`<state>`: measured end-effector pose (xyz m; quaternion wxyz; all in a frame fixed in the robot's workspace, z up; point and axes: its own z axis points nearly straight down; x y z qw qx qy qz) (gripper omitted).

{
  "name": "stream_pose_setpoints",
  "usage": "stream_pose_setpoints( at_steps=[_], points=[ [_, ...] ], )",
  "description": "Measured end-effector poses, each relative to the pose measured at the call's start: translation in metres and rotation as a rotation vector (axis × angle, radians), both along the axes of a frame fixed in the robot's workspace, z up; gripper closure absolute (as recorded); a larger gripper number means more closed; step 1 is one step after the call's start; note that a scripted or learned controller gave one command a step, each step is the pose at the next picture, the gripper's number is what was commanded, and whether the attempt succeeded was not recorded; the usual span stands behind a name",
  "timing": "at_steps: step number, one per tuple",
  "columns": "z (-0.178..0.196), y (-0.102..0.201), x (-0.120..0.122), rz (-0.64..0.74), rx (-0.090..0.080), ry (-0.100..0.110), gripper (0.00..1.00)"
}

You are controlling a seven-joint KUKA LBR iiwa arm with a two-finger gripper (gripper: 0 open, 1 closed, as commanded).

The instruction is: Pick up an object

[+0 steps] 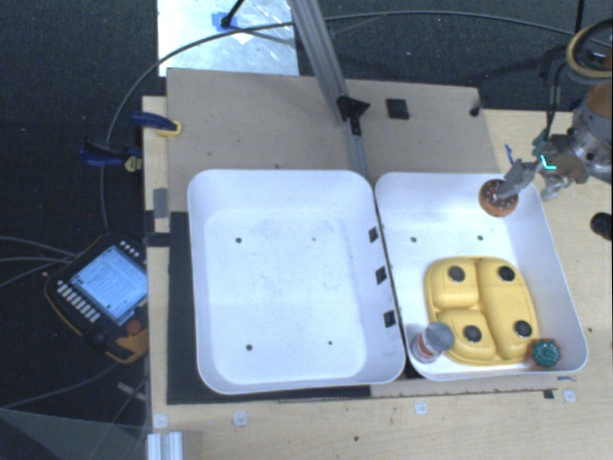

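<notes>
The right bin [560,286] holds a large yellow moulded toy [479,310] with dark spots. A small grey-capped bottle [428,340] lies at the toy's lower left, and a teal ball [545,354] sits at its lower right. A round brown object [496,197] rests near the bin's far right corner. My gripper [530,186] hangs over that corner at the bin's right rim, its fingers spread open. The left fingertip [510,182] is right beside the brown object, which is not between the fingers.
The left bin [206,257] stands beside the right one, on a tan board [259,123]. A handheld control pendant [103,290] and cables lie off the bench to the left. A metal pole [321,41] slants in at the back.
</notes>
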<state>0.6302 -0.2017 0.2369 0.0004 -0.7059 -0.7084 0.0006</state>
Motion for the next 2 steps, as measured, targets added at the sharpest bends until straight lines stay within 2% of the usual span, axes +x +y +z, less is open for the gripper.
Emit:
stream_pose_setpoints(
  at_steps=[1,2],
  points=[
    [0.002,0.0,0.001,0.001,-0.001,-0.003,0.0],
    [-0.059,0.0,-0.003,-0.002,0.0,0.0,0.0]
  ],
)
